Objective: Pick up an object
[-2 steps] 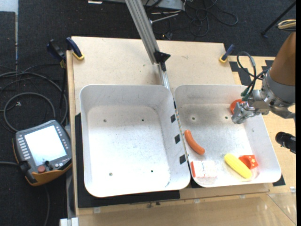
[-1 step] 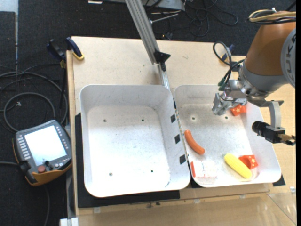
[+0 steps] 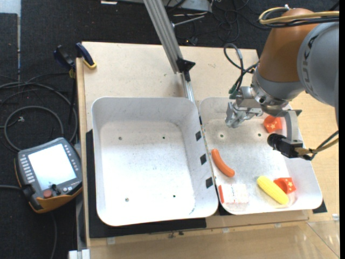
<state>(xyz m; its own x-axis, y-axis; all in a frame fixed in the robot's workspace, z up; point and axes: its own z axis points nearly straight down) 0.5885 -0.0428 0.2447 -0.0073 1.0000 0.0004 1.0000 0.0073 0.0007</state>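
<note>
On wooden bench (image 3: 135, 74), two white bins (image 3: 108, 144), black floor (image 3: 38, 26), cables (image 3: 21, 117)

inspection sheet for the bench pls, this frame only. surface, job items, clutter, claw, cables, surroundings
Surface: wooden bench bearing a left bin and a right bin, side by side.
Job's things: all in the right bin: orange sausage-shaped piece, yellow banana-like piece, red piece touching it, white block with red edge, orange-red piece near the arm.
Clutter: clamp at the bench's far left corner.
Claw: claw over the right bin's far side, nothing seen held.
Cables: black cables on the floor.
Surroundings: teach pendant on the floor, metal rail.
</note>
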